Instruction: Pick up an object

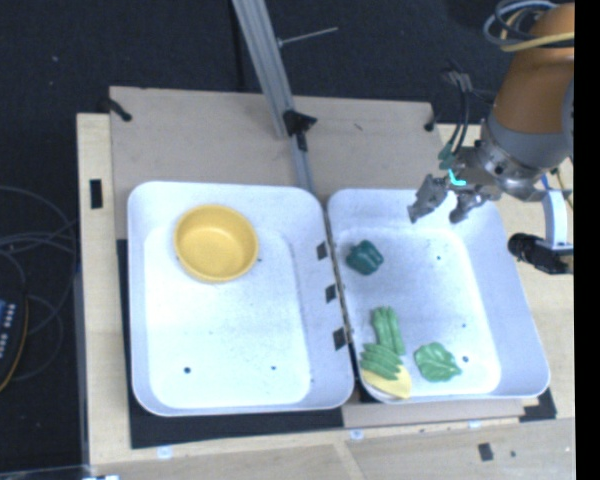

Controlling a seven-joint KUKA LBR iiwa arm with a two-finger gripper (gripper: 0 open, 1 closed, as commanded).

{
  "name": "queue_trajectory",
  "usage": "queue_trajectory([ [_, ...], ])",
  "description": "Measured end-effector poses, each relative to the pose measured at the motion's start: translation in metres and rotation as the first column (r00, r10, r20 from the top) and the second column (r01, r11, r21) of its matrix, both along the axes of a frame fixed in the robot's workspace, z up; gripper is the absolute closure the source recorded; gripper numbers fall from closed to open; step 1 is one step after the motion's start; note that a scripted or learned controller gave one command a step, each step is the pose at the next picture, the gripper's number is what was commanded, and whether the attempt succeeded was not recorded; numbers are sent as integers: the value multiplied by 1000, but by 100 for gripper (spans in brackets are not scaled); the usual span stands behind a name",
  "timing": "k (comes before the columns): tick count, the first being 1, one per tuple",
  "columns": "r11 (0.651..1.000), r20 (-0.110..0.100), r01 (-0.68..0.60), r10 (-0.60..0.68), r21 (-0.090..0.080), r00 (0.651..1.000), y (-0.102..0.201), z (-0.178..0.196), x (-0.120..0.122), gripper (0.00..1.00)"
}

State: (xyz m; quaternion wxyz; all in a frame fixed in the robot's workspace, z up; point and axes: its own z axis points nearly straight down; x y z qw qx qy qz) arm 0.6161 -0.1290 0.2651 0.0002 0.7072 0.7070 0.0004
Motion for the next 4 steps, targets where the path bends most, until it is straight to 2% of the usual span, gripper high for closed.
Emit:
queue_trajectory([
  [1, 1000, 0, 0, 0, 0, 1000, 0, 0, 0, 0],
  [2, 1000, -5, 0, 0, 0, 1000, 2, -62, -2, 0],
  [4, 1000, 3, 2, -2, -2, 1000, 1, -143, 1, 0],
])
